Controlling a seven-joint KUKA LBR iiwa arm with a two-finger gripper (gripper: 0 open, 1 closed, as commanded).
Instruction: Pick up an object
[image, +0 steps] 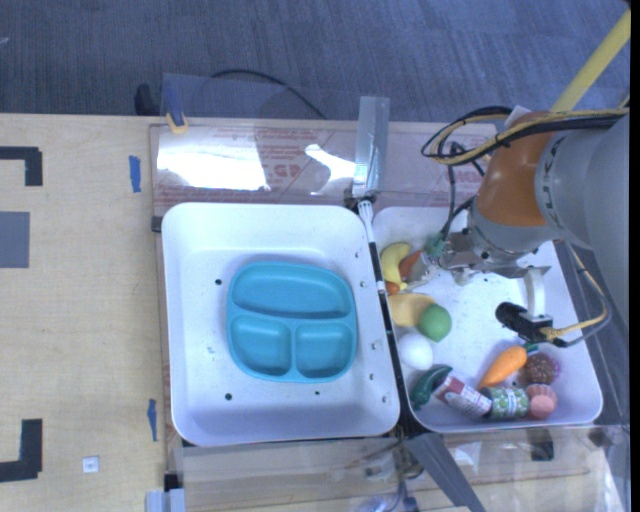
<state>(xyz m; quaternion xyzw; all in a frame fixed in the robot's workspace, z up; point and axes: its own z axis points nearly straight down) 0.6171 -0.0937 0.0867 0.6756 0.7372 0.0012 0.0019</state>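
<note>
Grey arm with its orange band leans over the right bin (575, 395), and the gripper (447, 256) sits low near that bin's far-left corner, just beside a yellow fruit (394, 260); whether the claw is wide or closed, I cannot tell. Green ball (434, 322), white egg (415, 352) and carrot (503, 366) lie toward the near edge, while the blue divided plate (292, 320) fills the left bin (190, 300).

You see two white bins (190, 300) on a pale wooden bench (80, 300). The left bin holds a light blue tray (292, 320). In the right bin, you find a green ball (434, 322), a white egg (415, 353), an orange carrot (503, 366) with a green top, and a yellow piece (395, 255). The arm (580, 185) is grey with an orange band (512, 185). Small blue tape marks (134, 172) sit on the bench.
</note>
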